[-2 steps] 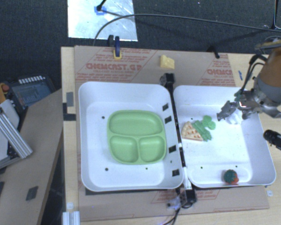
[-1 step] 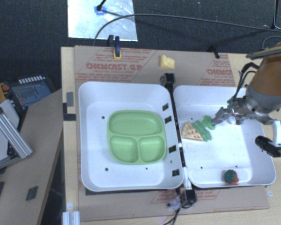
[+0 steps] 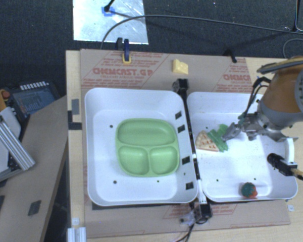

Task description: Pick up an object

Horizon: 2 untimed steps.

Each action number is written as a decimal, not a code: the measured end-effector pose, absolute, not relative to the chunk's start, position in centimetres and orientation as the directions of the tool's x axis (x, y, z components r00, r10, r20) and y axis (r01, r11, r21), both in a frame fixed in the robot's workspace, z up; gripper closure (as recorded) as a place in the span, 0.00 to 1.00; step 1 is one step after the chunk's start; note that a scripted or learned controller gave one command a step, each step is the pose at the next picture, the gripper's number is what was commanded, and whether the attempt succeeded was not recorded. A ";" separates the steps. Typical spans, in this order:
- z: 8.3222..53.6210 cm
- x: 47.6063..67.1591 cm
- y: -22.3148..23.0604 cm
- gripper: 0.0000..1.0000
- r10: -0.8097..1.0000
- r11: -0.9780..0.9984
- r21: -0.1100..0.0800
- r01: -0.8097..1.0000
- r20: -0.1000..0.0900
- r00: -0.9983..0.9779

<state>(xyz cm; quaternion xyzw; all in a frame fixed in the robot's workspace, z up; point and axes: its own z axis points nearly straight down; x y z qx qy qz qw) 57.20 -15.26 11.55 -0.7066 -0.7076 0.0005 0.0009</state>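
In the right bin [image 3: 272, 193], a tan waffle-like wedge [image 3: 205, 141] lies near the left wall. A green toy piece [image 3: 220, 137] rests partly on the wedge's right side. Close to the bin's front edge sits a small red and green ball [image 3: 249, 189]. My gripper [image 3: 233, 131] hangs low over the bin's middle, its tip right beside the upper right end of the green piece. I cannot tell whether it touches that piece.
The left bin [image 3: 98, 135] holds a pale green divided plate [image 3: 147, 146]. A small yellow block [image 3: 180, 66] lies on the cardboard behind the bins. The arm [image 3: 285, 97] covers the right bin's back right corner.
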 end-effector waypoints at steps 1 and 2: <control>12.9 57.4 -15.3 1.00 1.000 0.001 0.004 1.000 -0.002 -0.001; 17.9 57.4 -16.4 1.00 1.000 0.000 0.006 1.000 -0.002 0.000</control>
